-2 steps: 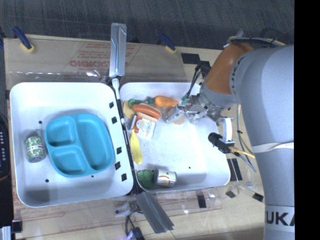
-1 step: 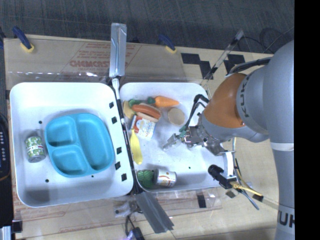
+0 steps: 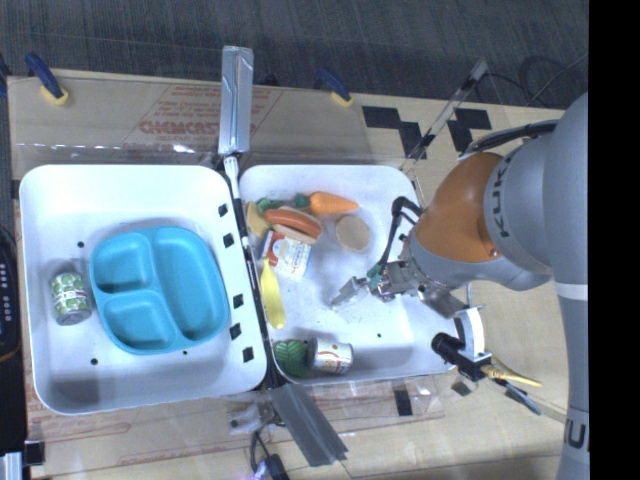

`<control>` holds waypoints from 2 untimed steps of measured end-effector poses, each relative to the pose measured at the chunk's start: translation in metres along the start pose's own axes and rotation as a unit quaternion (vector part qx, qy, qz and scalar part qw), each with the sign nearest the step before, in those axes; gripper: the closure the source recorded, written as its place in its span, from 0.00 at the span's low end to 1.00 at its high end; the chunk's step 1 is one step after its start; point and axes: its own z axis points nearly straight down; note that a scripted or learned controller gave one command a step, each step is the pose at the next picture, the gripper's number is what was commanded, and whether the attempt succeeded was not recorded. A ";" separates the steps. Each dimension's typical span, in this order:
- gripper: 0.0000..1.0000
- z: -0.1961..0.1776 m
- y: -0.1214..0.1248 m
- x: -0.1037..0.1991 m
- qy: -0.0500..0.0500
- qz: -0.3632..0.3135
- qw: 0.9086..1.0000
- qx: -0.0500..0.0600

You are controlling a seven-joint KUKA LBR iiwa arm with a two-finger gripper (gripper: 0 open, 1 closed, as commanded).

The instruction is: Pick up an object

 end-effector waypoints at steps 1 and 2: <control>0.00 0.000 0.094 -0.034 -0.001 0.007 1.000 -0.001; 0.00 0.000 -0.014 -0.002 -0.002 -0.033 0.999 -0.001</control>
